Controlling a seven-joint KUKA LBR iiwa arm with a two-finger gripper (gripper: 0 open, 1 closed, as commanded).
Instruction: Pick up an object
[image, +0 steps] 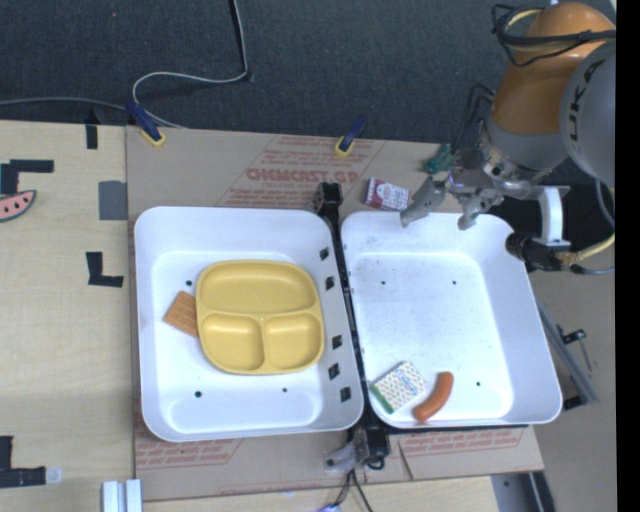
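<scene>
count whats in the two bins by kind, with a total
yellow divided plate: 1
brown cracker: 1
green-patterned packet: 1
sausage: 1
total: 4

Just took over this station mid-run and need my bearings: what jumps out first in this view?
The yellow divided tray dominates the left bin, with a tan waffle-like cracker tucked against its left edge. In the right bin, a small patterned packet and an orange sausage lie side by side at the near edge. The gripper hangs open above that bin's far rim, holding nothing.
</scene>
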